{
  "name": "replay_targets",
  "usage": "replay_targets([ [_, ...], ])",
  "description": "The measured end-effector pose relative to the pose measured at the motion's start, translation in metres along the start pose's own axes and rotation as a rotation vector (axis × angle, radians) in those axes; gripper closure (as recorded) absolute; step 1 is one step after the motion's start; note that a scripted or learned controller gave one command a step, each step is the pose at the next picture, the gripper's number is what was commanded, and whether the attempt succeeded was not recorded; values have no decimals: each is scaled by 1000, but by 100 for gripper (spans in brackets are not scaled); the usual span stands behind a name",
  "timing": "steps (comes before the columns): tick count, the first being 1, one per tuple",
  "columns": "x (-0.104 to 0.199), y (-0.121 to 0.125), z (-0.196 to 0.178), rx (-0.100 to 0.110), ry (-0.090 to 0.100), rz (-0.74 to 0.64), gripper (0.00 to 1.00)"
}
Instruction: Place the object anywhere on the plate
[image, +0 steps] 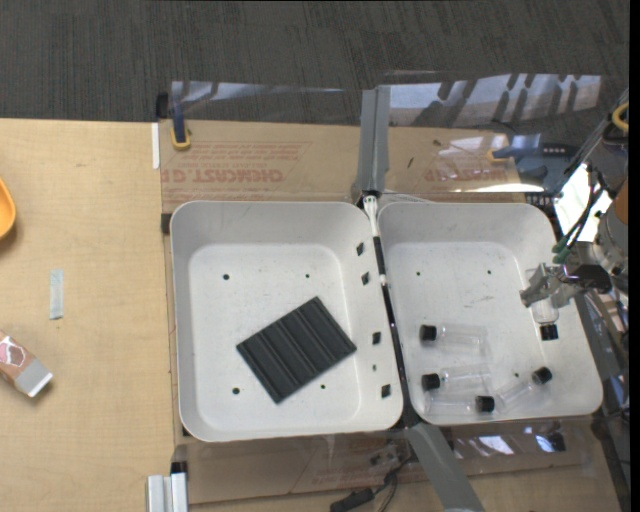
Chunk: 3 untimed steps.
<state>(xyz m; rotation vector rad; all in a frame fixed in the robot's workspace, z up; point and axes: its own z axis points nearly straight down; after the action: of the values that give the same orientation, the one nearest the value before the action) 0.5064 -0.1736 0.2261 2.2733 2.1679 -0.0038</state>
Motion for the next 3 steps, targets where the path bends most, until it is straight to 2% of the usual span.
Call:
replay_targets([
  [1,51,-31,36,3,1,341,100],
  [2,135,-34,-7,0,0,388,100],
  [3,198,-8,36,3,0,237,100],
])
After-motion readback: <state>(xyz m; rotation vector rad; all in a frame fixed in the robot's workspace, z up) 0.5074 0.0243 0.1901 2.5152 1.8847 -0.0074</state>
